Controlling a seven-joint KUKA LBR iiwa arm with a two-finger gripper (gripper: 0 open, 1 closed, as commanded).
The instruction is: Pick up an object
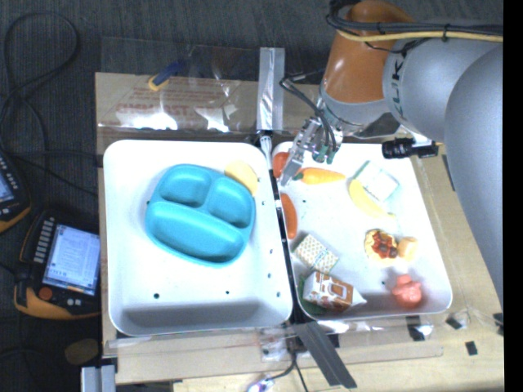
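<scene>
My gripper (296, 163) hangs low over the far left corner of the right bin (433, 243), under the orange wrist band. Just right of it lies an orange carrot-shaped piece (324, 175). A red round item (279, 162) sits against the bin's left wall, partly hidden by the gripper. Below that, a red-orange sausage shape (288, 216) lies along the same wall. Nothing visibly sits in the gripper.
The right bin also holds a yellow piece with a pale packet (373, 191), a checkered packet (315, 253), a small carton (328, 292), a mixed-fruit item (389, 245) and a pink item (406, 290). The left bin (131, 300) holds a blue divided plate (200, 212) and a yellow piece (241, 172).
</scene>
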